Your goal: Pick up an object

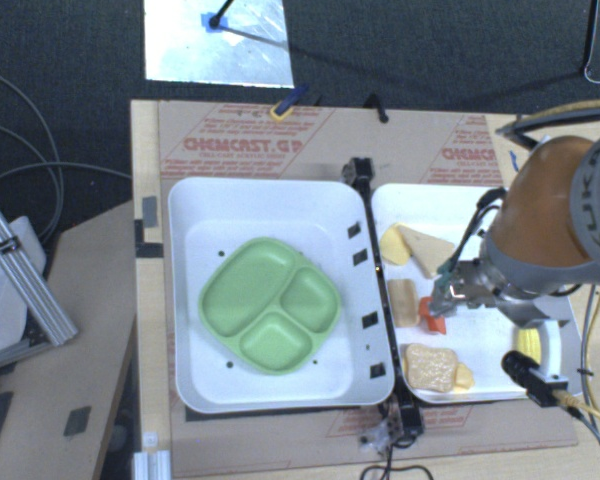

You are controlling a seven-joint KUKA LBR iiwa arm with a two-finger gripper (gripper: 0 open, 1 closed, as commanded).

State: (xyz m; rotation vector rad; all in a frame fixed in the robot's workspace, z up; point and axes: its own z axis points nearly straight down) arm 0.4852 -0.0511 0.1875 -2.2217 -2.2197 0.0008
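Reading "CHEMCAST GP", red lettering (242, 145) marks the board (400, 138) under both bins (195, 218).

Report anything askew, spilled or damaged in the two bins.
Nothing stands out. The green divided plate sits flat in the left bin, turned diagonal to its walls. The food pieces, including the cracker-like piece, lie loose in the right bin by the gripper.

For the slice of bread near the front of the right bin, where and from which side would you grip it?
The slice of bread lies flat, with a small yellow piece touching its right edge. I would come straight down from above and pinch across its near and far edges, which look free. The hand sits just beyond it.
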